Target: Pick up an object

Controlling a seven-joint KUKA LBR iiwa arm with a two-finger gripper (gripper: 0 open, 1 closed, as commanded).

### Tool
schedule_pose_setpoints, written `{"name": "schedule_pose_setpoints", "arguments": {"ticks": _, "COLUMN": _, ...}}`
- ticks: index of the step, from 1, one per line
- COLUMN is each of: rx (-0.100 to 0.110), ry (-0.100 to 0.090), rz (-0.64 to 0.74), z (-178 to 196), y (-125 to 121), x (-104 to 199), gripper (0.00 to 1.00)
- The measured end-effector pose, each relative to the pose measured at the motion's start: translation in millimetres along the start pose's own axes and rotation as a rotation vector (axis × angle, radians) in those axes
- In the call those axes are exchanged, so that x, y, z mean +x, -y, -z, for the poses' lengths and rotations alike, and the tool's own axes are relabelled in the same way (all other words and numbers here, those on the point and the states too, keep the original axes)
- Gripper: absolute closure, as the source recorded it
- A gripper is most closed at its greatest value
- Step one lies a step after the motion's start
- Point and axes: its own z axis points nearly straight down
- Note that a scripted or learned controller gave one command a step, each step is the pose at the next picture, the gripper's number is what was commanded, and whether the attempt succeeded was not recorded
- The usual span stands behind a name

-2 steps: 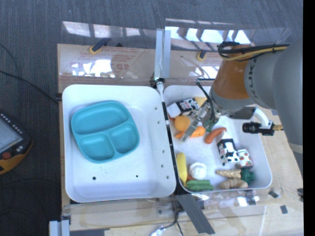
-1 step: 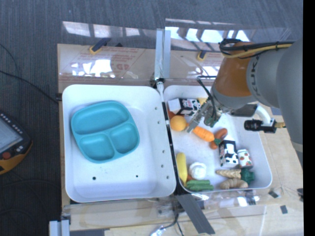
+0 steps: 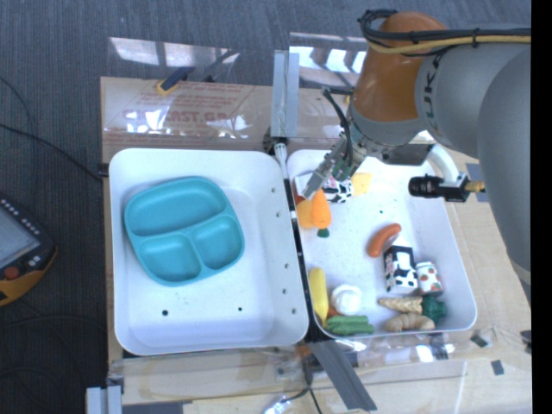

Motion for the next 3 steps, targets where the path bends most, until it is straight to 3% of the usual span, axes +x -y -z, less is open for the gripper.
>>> {"name": "schedule_pose_setpoints", "arguments": {"ticks": 1, "rx": 0.001, "ry": 0.001, "rz": -0.131, "z": 62, "y": -24, "x": 7, "gripper": 1.00}}
{"name": "schedule_pose_setpoints", "arguments": {"ticks": 2, "rx": 0.002, "ry": 0.002, "rz": -0.132, "z": 62, "y": -24, "x": 7, "gripper": 0.00}}
{"name": "schedule_pose_setpoints", "arguments": {"ticks": 3, "rx": 0.003, "ry": -0.002, "rz": -0.156, "z": -12, "y": 53, "x": 18, "gripper": 0.00}}
